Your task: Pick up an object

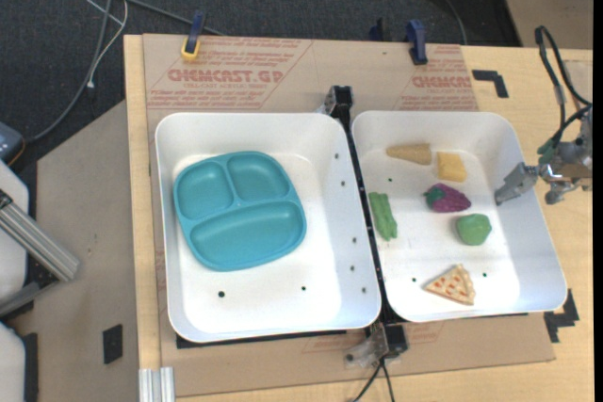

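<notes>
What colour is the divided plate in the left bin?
Teal blue, seen in the camera view: the divided plate.

The right bin's [528,231] middle is crowded: purple piece [447,198], green lump [473,228], yellow block [451,167] and pizza slice [451,285] sit near together. Its right wall side lies open. In the left bin [179,297], the teal plate [240,209] leaves bare floor toward the counter's front edge.

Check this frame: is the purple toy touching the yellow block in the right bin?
Apart. The camera view shows bare white bin floor between the purple toy and the yellow block.
</notes>
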You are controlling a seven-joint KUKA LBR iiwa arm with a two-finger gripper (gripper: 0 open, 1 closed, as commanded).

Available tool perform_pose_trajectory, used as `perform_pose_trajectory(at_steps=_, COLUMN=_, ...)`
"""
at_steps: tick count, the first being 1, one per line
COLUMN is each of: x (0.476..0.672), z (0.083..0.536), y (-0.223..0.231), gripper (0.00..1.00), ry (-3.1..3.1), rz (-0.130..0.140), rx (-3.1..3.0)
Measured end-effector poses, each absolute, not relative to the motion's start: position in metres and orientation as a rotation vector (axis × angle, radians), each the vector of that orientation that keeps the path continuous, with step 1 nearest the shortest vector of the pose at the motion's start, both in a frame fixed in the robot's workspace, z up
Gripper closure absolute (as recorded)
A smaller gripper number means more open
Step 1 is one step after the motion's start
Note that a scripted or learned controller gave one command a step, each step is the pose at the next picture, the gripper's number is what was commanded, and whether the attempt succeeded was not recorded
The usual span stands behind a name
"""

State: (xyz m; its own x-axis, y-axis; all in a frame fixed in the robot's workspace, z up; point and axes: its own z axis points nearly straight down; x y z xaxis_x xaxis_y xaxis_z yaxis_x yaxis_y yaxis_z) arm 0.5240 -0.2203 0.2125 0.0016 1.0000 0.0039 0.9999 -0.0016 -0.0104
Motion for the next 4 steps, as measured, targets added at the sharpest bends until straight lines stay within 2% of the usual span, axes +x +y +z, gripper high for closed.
perform_pose_trajectory(at_steps=1, x=0.526, z=0.216, y=-0.220, gripper=0.00, ry=-2.219, rz=0.002, rx=-2.218)
perform_pose_trajectory(at_steps=3, x=0.534, z=0.125, y=-0.221, gripper=0.00, ry=-2.216, rz=0.004, rx=-2.215)
perform_pose_trajectory(at_steps=4, x=0.535, z=0.083, y=-0.216, gripper=0.00, ry=-2.218, rz=-0.007, rx=-2.208)
